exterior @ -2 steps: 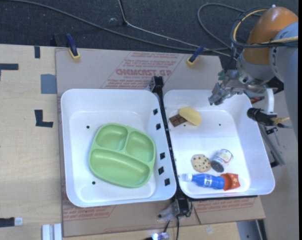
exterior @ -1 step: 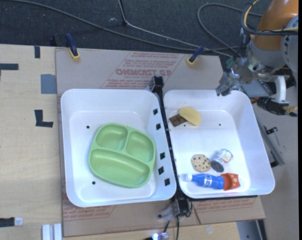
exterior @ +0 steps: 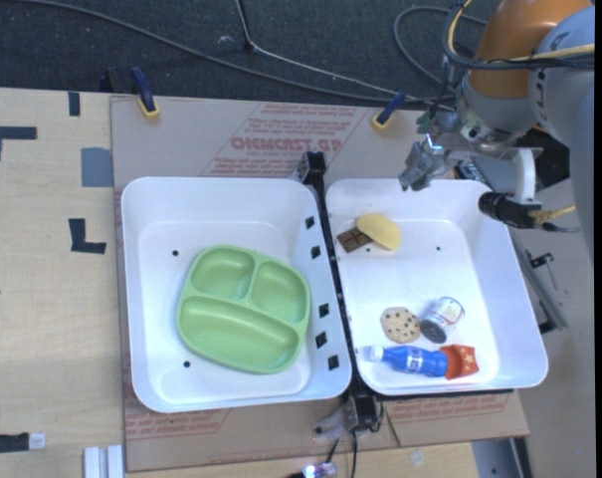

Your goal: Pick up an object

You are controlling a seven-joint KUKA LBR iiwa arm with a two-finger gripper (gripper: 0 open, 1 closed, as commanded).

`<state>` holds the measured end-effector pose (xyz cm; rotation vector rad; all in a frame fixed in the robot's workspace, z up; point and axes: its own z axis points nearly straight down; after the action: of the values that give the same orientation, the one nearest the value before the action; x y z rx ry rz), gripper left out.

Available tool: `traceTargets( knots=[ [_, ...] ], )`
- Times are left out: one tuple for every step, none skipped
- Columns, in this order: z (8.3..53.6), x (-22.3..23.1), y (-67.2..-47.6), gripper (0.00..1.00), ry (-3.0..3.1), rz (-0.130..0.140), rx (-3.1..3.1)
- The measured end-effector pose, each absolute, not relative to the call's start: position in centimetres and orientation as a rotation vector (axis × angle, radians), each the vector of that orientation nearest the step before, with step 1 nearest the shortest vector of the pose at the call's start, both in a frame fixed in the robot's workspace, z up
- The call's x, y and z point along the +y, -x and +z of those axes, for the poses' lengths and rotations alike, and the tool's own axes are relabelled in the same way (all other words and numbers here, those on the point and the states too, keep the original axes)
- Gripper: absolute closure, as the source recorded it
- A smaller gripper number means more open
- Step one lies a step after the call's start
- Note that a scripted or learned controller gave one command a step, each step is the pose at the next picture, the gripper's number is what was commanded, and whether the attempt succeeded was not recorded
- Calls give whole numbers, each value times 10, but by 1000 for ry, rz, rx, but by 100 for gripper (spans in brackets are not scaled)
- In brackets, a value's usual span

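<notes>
1. Objects for picking sit in the right bin [exterior: 500, 297]: a yellow lemon-shaped piece [exterior: 379, 231] at the far-left part of the bin floor, touching a small brown chocolate-like block [exterior: 351, 239] on its left.
2. Down at the near side of that bin, a chocolate-chip cookie [exterior: 399, 324] lies flat, and just to its right a small silver can [exterior: 440, 319] lies tilted on its side.
3. Nearer still, a blue bottle [exterior: 412, 360] with a white cap lies on its side along the near wall, cap pointing left, and a red packet [exterior: 461, 360] touches its right end.
4. Over in the left bin [exterior: 141, 267], a green divided plate [exterior: 244, 308] rests flat in the middle, three compartments showing.
5. And the gripper [exterior: 420, 172] hangs above the far edge of the right bin, well apart from every object, with nothing between its fingers.
6. Whether those fingers are spread or closed cannot be told from this angle; they are small and dark against the board.
7. Behind it, the arm's orange band [exterior: 524, 28] looms at the far right, with cables [exterior: 430, 18] looping around it.
8. Both bins rest on a cardboard sheet [exterior: 271, 137], pinned at the far edge by two clamps with yellow tips [exterior: 146, 108].
</notes>
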<state>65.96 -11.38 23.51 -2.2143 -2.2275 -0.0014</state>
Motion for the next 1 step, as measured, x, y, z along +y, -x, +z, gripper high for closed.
traceTargets(
  knots=[
    [241, -67, -647, 100, 2214, -1, -2227]
  ],
)
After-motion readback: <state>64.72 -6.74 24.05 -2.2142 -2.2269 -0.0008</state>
